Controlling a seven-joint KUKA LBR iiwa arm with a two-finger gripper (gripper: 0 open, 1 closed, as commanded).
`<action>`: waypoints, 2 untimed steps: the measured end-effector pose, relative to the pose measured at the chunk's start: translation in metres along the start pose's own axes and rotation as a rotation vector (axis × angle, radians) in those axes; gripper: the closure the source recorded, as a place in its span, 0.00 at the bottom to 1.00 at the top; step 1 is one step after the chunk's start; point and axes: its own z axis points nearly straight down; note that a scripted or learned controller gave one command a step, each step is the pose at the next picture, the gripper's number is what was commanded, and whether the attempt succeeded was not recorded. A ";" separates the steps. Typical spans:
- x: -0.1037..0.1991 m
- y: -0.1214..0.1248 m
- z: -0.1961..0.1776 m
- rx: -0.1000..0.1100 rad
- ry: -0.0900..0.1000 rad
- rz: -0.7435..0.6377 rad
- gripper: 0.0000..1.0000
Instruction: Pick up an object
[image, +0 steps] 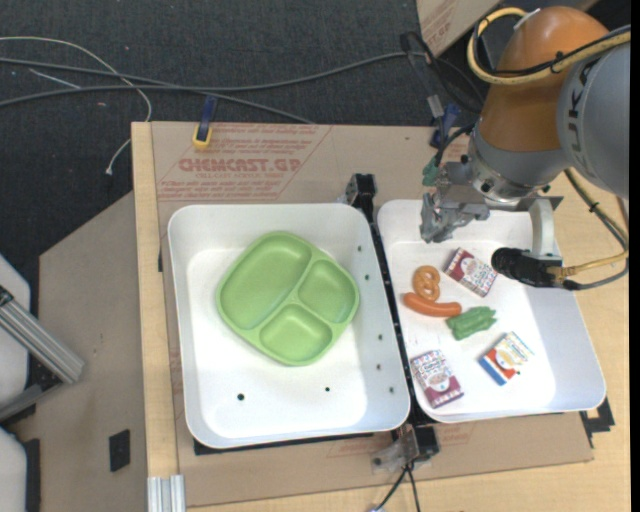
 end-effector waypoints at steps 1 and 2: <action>0.047 0.002 0.003 0.000 -0.001 0.001 1.00; 0.102 0.005 0.010 0.000 0.001 -0.001 1.00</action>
